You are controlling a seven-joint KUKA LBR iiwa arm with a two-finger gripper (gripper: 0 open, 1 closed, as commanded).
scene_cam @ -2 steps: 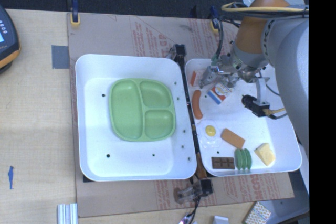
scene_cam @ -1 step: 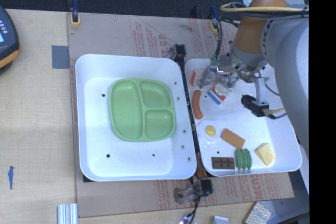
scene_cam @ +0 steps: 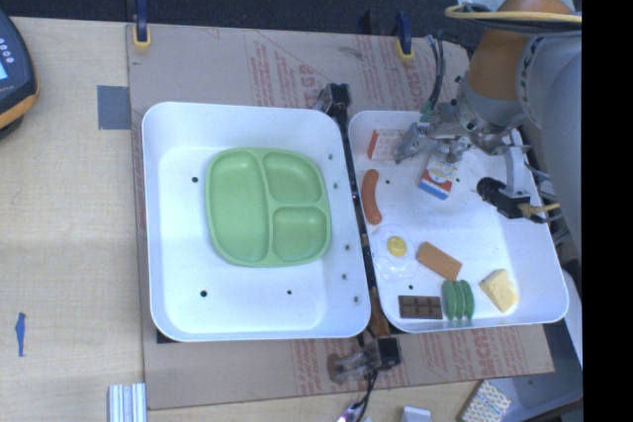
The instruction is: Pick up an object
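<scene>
The gripper [scene_cam: 435, 149] hangs over the right bin [scene_cam: 534, 257], just above a small white, blue and red carton [scene_cam: 437, 181]. Whether its fingers are wide or narrow, I cannot tell. A green divided plate [scene_cam: 267, 207] lies in the left bin [scene_cam: 173, 212].

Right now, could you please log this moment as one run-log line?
gripper: above milk carton, right bin | grasp: unconfirmed | green tray: left bin
</scene>
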